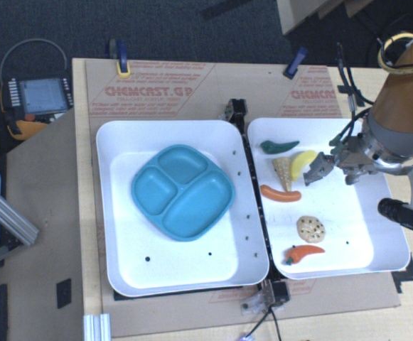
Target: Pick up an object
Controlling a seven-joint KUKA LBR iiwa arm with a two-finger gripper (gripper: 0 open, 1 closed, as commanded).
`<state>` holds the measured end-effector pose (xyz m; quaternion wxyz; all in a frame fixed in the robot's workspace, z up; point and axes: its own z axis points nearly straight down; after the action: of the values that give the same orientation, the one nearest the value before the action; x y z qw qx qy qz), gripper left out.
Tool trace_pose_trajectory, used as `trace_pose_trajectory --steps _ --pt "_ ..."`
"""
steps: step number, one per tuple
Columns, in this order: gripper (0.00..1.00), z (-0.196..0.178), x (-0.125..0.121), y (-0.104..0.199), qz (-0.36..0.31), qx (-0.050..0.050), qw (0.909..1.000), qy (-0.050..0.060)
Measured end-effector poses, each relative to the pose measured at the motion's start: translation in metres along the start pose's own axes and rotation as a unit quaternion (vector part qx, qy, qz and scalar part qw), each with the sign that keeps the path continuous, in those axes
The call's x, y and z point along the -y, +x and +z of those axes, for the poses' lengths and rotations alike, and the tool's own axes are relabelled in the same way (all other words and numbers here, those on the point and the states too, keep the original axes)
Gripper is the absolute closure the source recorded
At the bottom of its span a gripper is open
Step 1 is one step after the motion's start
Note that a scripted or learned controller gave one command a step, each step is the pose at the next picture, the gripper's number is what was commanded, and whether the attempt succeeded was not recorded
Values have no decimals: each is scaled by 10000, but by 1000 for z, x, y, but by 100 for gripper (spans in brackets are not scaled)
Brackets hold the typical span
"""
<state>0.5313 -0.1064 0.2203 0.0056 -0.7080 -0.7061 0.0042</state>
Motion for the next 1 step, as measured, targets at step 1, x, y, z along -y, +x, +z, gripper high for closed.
trace_pose_trajectory --steps 1 --pt "0 -6 -3 0 -14 7 10000 -66"
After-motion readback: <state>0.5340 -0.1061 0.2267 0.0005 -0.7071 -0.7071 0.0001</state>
